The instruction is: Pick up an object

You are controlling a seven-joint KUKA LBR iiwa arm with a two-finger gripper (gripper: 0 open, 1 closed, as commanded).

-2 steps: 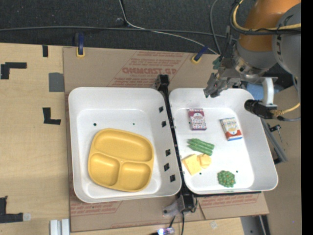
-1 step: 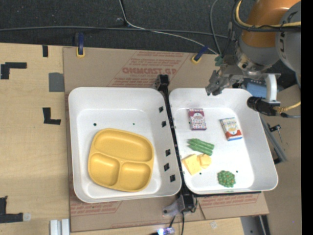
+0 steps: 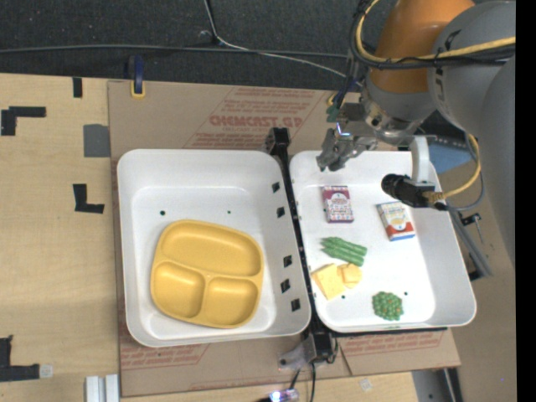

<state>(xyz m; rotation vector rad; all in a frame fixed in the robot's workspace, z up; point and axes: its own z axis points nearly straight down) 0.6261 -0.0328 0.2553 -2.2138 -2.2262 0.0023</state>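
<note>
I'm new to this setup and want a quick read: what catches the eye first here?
The large yellow plastic divided tray lying in the left white bin stands out first. Next comes the grey arm's orange band at upper right, its hand over the right white bin's far edge, above a small maroon box.

The grey arm reached in from the right, orange band above its wrist, end effector (image 3: 336, 154) pointing down-left, holding nothing visible.

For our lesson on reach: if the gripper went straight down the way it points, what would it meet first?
Probably the bare floor of the right bin at its far corner; the gripper hangs just beyond the maroon box. Depth is unclear.
</note>
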